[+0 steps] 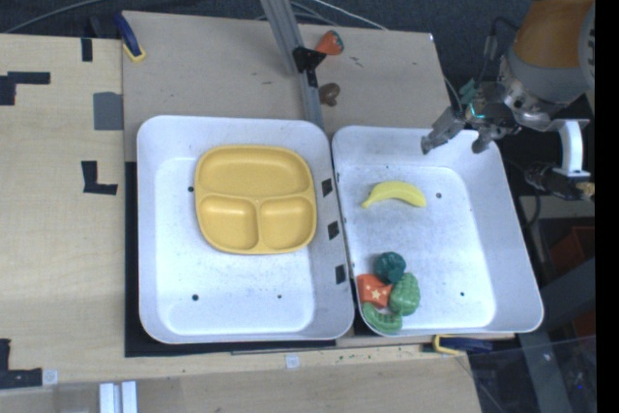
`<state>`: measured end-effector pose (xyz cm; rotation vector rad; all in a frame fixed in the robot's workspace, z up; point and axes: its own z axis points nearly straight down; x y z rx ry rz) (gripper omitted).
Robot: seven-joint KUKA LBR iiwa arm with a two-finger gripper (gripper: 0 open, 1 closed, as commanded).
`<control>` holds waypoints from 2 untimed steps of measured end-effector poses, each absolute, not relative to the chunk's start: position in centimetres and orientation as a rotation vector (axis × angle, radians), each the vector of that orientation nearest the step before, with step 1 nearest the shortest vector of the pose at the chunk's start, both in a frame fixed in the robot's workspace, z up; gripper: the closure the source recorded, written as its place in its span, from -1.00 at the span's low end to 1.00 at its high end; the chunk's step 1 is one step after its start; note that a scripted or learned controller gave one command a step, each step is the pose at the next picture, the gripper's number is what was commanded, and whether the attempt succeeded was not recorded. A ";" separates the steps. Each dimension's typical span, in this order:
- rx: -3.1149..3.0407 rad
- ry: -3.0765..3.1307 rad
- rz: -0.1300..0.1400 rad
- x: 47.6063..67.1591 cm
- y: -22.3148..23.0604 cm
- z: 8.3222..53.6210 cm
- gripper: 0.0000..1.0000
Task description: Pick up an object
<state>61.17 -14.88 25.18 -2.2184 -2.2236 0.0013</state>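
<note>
A yellow banana (395,195) lies in the upper middle of the right bin (484,237). In that bin's front left corner sits a cluster of toys: a dark teal piece (391,264), a red-orange piece (372,288) and a green piece (400,298). My gripper (455,136) hangs over the right bin's back rim, up and to the right of the banana and well apart from it. Its two dark fingers (431,140) are spread, with nothing between them.
The left bin (164,237) holds a yellow three-part plate (255,198). A grey metal pole (276,0) slants down to the gap between the bins. The arm's grey body and orange band (556,10) fill the upper right. Cables run behind the bench.
</note>
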 end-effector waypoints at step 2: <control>-2.216 -2.219 0.009 60.7 -15.2 18.9 -1.00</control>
